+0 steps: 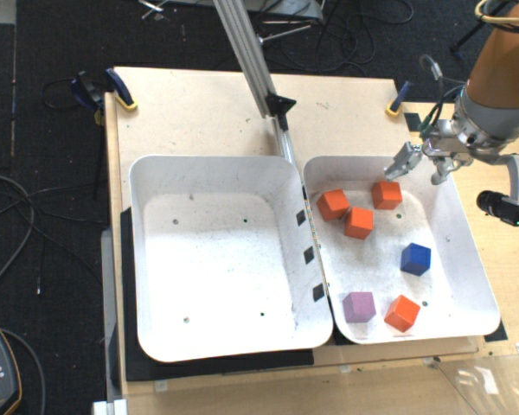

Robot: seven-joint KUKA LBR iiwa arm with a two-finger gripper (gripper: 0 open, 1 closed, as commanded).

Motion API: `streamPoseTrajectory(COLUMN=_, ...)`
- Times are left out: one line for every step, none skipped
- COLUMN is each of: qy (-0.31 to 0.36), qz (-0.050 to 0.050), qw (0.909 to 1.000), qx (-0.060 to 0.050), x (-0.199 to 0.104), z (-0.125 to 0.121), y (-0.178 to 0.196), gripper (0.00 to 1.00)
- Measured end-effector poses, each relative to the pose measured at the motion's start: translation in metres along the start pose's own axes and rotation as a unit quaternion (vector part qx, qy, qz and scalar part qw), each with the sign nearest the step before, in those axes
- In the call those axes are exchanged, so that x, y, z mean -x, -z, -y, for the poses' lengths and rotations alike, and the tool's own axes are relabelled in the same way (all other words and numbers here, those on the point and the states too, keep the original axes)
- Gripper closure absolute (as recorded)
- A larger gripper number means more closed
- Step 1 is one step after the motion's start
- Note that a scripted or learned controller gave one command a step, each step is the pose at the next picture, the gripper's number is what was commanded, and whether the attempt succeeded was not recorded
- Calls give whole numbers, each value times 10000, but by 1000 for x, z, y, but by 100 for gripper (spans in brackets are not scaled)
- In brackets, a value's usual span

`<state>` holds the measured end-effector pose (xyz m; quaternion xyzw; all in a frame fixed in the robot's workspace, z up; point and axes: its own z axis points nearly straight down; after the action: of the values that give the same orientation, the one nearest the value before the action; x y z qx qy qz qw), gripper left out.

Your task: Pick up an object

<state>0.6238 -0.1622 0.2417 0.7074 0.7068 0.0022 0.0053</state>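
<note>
Arm: grey with an orange band, reaching in from 3 o'clock over the worktop point(208, 111).
Pincer point(421, 168): fingers spread wide apart, holding nothing, poised over the right bin's 1 o'clock corner.
Right bin point(467, 258): holds six blocks.
Orange blocks: one point(387, 194) just below the pincer's left finger; two more point(333, 203) point(359, 222) side by side toward 9 o'clock; a fourth point(402, 312) near the 6 o'clock rim.
Blue block point(415, 258): toward 3 o'clock in that bin.
Purple block point(359, 306): beside the fourth orange one.
Left bin point(147, 232): white, alongside.

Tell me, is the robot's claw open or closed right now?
Open: the gripper fingers are spread apart above the right bin, with nothing between them.
</note>
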Motion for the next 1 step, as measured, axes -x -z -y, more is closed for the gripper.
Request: streamPoseTrajectory(qy=14, qz=3, qw=10000, qx=0, x=30, z=-19, y=127, gripper=0)
